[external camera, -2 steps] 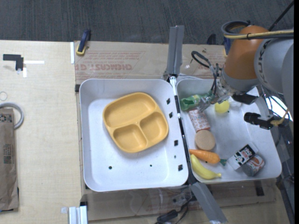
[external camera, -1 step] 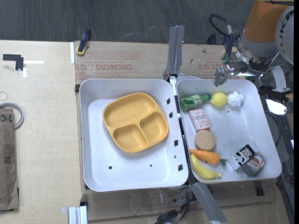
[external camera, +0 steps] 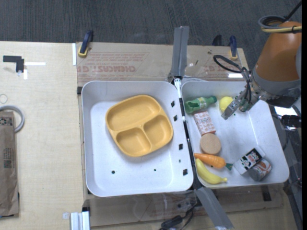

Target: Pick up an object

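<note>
The right bin (external camera: 268,143) holds a green bottle (external camera: 199,103), a yellow lemon (external camera: 225,102), a pink-and-white packet (external camera: 205,122), a tan round puck (external camera: 210,143), an orange carrot (external camera: 211,160), a yellow banana (external camera: 208,174) and a black-and-white carton (external camera: 254,164). My gripper (external camera: 230,109) hangs over the bin's back part, right beside the lemon, its tip pointing down-left. Nothing shows between its fingers.
The left bin (external camera: 96,143) carries a yellow three-compartment plate (external camera: 139,124). A grey divider bar (external camera: 179,51) runs between the bins at the back. Cardboard lies behind both bins, and blue clamps (external camera: 86,41) sit at its corners. A brown bag (external camera: 8,166) lies at the far left.
</note>
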Available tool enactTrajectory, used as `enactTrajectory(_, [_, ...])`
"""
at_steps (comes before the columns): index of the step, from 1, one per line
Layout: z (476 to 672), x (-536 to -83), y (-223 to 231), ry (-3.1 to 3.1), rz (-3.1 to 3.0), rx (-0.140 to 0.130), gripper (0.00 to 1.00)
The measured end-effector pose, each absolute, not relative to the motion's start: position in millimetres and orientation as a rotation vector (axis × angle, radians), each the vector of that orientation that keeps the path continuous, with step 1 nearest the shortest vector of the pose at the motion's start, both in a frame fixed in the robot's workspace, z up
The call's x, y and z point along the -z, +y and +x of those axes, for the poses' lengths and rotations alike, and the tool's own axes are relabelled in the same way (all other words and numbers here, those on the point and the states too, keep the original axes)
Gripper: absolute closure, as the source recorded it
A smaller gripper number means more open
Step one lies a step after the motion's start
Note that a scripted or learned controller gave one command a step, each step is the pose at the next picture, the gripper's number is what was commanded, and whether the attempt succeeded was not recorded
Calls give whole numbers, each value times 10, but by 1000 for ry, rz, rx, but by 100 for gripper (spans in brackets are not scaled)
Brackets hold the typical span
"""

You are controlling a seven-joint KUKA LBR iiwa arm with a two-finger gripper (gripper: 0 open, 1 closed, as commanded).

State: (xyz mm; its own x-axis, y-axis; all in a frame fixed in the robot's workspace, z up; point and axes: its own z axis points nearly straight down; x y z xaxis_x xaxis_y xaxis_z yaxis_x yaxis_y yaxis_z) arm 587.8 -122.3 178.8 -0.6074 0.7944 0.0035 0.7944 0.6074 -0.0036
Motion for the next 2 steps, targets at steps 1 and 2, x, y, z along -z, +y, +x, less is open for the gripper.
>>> enactTrajectory(1, [6333, -2151, -818, -2497, -1904, -5, 100])
enactTrajectory(2, [5867, -2991, -874, -2372, -2055, -8, 100])
